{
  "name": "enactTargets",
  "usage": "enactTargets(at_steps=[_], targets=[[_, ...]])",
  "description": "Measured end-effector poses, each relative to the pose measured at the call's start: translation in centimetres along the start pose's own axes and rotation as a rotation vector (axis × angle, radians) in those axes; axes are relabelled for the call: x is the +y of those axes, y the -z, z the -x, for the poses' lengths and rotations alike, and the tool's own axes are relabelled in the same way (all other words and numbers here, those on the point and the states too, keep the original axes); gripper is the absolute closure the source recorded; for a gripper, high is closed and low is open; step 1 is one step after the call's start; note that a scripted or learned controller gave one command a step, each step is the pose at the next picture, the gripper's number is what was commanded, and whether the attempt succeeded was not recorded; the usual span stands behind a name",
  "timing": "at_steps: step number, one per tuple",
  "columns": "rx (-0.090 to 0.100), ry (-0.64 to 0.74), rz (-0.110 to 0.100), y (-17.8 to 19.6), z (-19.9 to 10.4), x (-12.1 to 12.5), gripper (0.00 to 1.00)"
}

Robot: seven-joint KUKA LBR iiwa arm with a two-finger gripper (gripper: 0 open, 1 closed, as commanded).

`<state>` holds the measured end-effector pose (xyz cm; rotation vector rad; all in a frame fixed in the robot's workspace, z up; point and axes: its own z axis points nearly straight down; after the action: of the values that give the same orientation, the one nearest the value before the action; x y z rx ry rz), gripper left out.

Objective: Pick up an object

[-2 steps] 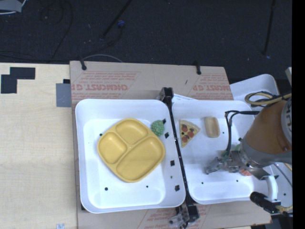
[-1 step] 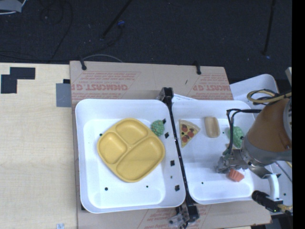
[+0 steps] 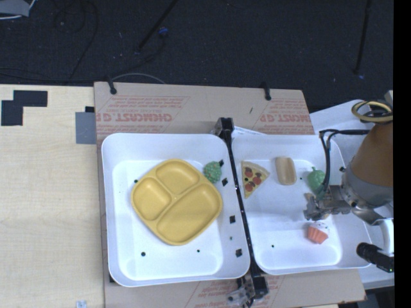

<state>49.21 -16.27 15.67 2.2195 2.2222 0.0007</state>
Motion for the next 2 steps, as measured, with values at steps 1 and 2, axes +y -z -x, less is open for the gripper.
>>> enactTargets(at_steps=[1, 2], targets=[[0.0, 0.001, 0.0, 5.2, 0.0, 0.1, 1.0], [0.002, 0.004, -0.002, 5.8, -5.0, 1.4, 1.0]])
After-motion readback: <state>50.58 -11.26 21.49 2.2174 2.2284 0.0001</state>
